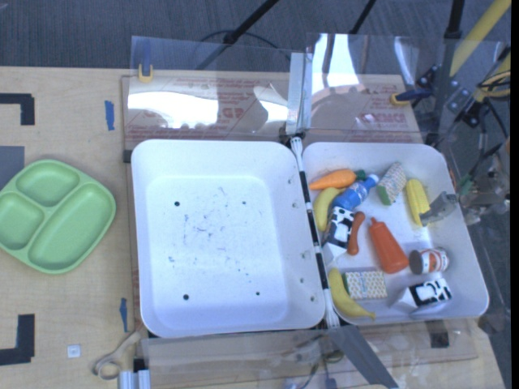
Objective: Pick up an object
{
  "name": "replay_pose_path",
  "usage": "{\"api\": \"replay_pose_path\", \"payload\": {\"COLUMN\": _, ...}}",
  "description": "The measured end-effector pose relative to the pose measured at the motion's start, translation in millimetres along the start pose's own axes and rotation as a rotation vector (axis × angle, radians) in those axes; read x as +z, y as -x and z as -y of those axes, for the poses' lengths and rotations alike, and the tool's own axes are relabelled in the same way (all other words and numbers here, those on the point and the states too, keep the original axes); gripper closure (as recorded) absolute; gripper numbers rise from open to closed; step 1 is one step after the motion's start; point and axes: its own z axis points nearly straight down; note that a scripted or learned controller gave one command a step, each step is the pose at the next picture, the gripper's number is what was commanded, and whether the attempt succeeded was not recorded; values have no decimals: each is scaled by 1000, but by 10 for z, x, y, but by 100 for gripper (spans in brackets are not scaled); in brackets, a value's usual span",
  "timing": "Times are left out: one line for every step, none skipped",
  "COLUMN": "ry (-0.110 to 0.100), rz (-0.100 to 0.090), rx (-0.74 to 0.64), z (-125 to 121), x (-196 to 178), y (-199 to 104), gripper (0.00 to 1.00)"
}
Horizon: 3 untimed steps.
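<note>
Wooden worktop point(65, 96) carries two white bins; toys crowd the bin point(474, 286) beneath the gripper point(443, 207), whose grip I cannot tell. Just beside it, toward the other bin, lies a corn cob point(415, 201). It is probably light, stiff, slick plastic, best pinched across its narrow middle.

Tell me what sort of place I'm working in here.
Probably a robotics lab test bench: two white bins side by side on a wooden bench, toy food such as a carrot, and tripod legs behind.
</note>
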Motion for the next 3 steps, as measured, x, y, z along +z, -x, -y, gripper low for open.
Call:
{"api": "replay_pose_path", "payload": {"ry": 35, "rz": 10, "rx": -19, "z": -248, "x": 431, "y": 1, "gripper": 0}}
{"api": "replay_pose_path", "payload": {"ry": 54, "rz": 15, "rx": -27, "z": -472, "x": 462, "y": -3, "gripper": 0}}
{"api": "replay_pose_path", "payload": {"ry": 4, "rz": 3, "rx": -169, "z": -777, "x": -359, "y": -81, "gripper": 0}}
